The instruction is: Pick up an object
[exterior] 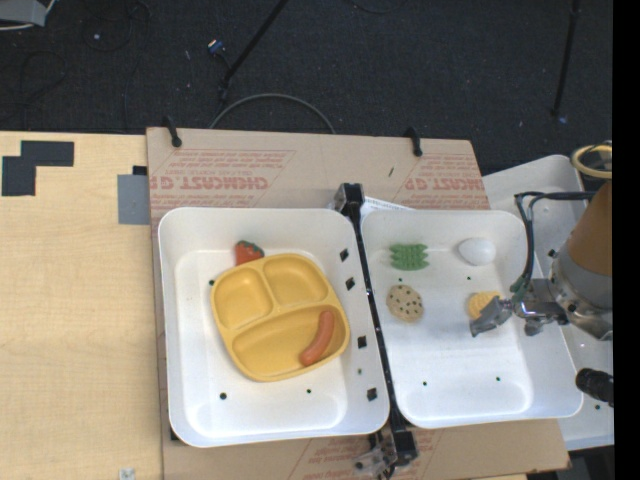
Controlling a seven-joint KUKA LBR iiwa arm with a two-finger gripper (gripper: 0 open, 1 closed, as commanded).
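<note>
Grey gripper (492, 318) low in right bin (440, 388), touching yellow object (482, 302); finger state impossible to tell; cookie (405, 302) nearby.

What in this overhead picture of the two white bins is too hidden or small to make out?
- The two-finger gripper: too small and dark to tell how it stands against the small yellow piece beside it.
- The grey arm with its orange band: cut off by the picture's right side.
- The red and green toy vegetable: its lower part is hidden behind the yellow divided plate.
</note>
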